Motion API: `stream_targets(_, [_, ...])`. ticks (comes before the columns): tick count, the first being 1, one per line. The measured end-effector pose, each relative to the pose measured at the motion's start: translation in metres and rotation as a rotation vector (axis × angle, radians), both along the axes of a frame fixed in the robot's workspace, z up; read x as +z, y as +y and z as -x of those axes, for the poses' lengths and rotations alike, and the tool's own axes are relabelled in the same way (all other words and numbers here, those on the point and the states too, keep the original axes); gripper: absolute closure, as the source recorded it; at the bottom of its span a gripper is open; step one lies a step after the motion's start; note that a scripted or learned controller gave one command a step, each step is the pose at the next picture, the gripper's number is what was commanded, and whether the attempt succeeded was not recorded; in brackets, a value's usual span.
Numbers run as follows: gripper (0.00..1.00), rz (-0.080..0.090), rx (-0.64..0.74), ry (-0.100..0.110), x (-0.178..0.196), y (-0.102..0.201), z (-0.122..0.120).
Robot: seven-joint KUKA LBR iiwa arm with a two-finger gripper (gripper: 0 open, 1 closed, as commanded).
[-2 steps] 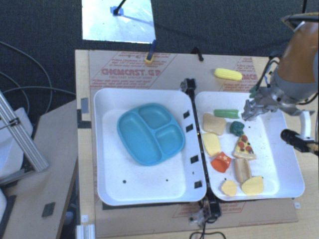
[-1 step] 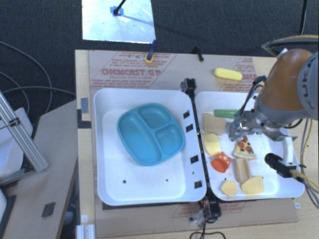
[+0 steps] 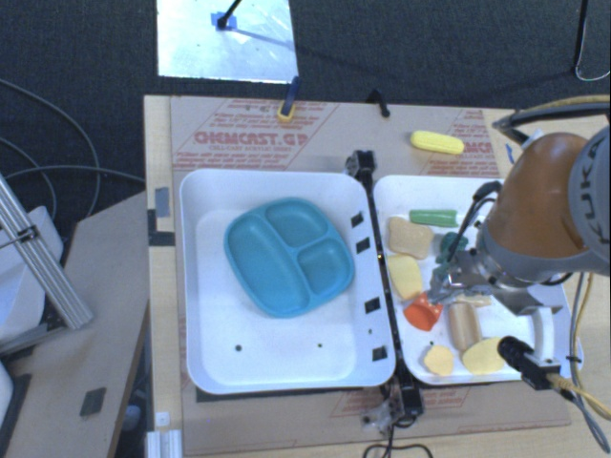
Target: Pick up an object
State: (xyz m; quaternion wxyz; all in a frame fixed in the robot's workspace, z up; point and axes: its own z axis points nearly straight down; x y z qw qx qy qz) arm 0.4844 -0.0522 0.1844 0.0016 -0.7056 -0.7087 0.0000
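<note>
- I see the gripper (image 3: 441, 284) low in the right bin (image 3: 401, 191), just above the orange piece (image 3: 421, 314).
- At its nine o'clock lies a yellow block (image 3: 405, 277).
- Jaw state: cannot tell.

Dark carpet (image 3: 76, 36) surrounds the bench (image 3: 162, 284), with a shiny square sheet (image 3: 226, 27) lying beyond it.

A: what's the arm (image 3: 563, 208) look like?

B: chunky grey thing, big orange band (image 3: 539, 194) above the wrist, dark letters on the grey shell just right of that band. Thin black cable (image 3: 474, 213) loops along the band's left side.
</note>
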Motion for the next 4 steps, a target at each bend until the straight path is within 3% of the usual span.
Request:
stream_targets(1, [1.00,0.001,0.007,-0.012,0.065,0.060,-0.054])
stream_targets(2, [0.00,0.002,-0.002,-0.004,0.061,0.056,-0.051])
stream_targets(3, [1.00,0.001,0.003,-0.006,0.072,0.056,-0.052])
stream_targets(4, [1.00,0.000,0.003,0.006,-0.004,0.091,-0.014])
